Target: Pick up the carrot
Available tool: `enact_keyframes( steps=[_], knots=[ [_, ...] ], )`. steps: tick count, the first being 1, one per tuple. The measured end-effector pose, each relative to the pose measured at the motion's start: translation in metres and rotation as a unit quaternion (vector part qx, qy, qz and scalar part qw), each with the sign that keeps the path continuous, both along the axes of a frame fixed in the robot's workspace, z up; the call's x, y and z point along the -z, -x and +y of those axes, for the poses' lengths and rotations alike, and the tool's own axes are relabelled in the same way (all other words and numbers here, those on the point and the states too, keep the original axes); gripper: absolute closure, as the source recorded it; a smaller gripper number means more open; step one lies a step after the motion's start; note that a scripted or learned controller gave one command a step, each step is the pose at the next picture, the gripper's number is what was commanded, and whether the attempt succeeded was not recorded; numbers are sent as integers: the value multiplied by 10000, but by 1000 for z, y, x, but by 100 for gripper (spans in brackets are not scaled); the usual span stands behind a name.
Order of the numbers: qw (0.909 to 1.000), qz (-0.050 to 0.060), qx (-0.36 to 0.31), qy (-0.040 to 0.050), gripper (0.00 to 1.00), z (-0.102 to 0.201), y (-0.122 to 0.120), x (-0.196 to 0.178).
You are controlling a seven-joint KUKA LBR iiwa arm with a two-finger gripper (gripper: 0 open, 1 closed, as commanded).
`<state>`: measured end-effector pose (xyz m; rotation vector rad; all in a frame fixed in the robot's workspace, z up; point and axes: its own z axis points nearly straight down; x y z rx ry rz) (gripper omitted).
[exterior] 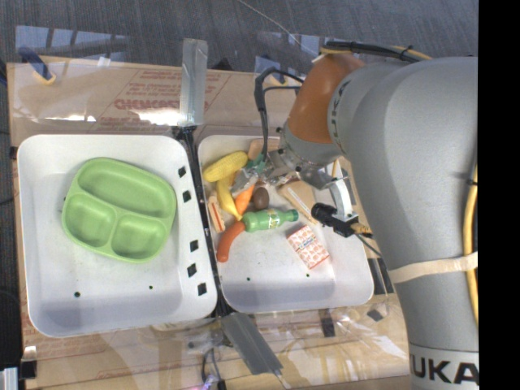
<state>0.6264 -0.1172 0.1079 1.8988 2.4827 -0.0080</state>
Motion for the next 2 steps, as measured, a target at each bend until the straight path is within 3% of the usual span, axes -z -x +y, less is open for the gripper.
enact_keyframes(
  steps=[1, 2],
  knots=[
    [10000, 7, -30, 8, 100, 0, 0, -9],
    [9998, -5, 182, -65, 100, 12, 13, -124]
  ],
)
